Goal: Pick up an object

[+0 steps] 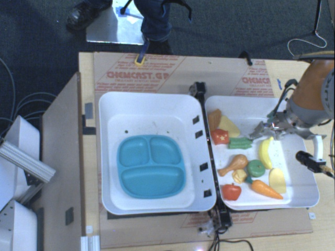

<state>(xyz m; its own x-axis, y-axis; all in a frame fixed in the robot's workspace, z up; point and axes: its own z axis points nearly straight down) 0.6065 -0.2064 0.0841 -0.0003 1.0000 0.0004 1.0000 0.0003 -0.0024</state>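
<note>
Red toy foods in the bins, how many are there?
2. One red toy lies near the right bin's left wall, beside the green piece. The other red toy sits at that bin's front-left corner, near the carrot. Nothing suggests hidden ones.

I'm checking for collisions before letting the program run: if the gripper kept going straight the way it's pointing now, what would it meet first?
Most likely the banana: the gripper hangs right above its upper end in the right bin. Its height over the toys is unclear from this slanted view.
</note>
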